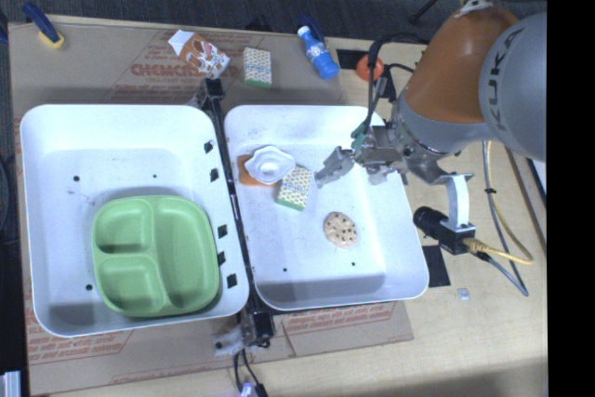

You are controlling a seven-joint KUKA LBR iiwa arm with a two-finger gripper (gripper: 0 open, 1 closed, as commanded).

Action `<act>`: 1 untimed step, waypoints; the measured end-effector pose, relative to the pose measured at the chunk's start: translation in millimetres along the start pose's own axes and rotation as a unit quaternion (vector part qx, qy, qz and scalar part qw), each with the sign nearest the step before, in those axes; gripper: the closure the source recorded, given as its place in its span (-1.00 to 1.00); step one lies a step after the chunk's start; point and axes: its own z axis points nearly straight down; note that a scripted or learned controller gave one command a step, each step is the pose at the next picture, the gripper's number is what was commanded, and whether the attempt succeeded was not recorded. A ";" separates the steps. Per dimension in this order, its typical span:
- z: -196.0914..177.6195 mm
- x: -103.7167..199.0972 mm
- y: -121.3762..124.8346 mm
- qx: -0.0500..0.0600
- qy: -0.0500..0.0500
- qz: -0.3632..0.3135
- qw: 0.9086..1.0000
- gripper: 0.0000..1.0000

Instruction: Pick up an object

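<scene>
tool (333, 167): can't tell its state, hovering just right of patterned block (296, 188)
block: looks light, stiff; grip its flat sides

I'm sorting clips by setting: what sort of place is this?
Probably a robotics lab test bench: a grey and orange robot arm reaches over two shallow white plastic bins on cardboard, which hold props like a green divided plastic tray and a round toy cookie.
</scene>
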 end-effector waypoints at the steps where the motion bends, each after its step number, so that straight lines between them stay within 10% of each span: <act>1: 57.5 -76.7 -58.5 0.000 -0.001 0.000 1.000 -1.00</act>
